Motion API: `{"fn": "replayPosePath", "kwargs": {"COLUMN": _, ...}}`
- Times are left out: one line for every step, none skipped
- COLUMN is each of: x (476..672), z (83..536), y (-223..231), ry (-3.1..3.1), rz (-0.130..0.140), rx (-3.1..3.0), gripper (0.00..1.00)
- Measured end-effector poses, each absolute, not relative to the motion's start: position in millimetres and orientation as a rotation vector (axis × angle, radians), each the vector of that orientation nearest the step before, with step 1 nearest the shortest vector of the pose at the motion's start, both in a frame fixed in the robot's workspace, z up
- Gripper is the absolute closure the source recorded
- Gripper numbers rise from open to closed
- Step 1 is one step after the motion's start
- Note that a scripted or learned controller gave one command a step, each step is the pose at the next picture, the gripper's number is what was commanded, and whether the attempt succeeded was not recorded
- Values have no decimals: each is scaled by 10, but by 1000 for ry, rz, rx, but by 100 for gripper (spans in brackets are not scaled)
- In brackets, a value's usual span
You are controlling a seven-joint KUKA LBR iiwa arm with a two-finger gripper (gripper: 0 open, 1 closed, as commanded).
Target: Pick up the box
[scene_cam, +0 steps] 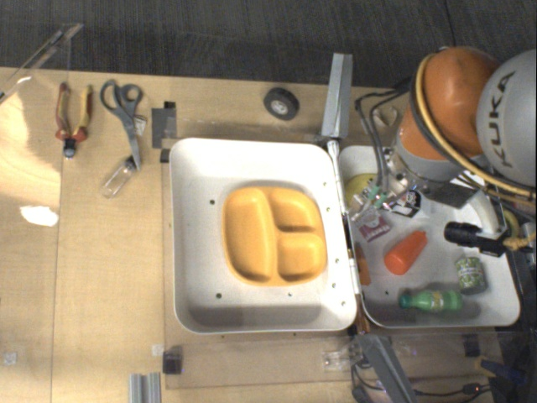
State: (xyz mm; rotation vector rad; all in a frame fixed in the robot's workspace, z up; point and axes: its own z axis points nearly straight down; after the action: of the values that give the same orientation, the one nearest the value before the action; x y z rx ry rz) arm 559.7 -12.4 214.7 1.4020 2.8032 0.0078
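Tray [273,232] in left bin [193,225]; bottle [430,299], can [471,273] in right bin [503,309]; scissors [126,120] left.

bench: pale matt wooden bench top [92,250] | bins: two smooth white plastic bins, left [193,225] and right [495,305], slight sheen | tray: glossy yellow-orange plastic divided tray [273,233] | bottle: shiny green plastic bottle [430,300] | scissors: grey metal scissors [127,116] | arm: glossy orange and grey shell of the arm [470,99]
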Motion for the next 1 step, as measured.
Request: {"fn": "replayPosePath", "kwargs": {"x": 5114, "z": 1849, "y": -373, "ry": 2328, "rz": 6, "rx": 2105, "gripper": 100}}
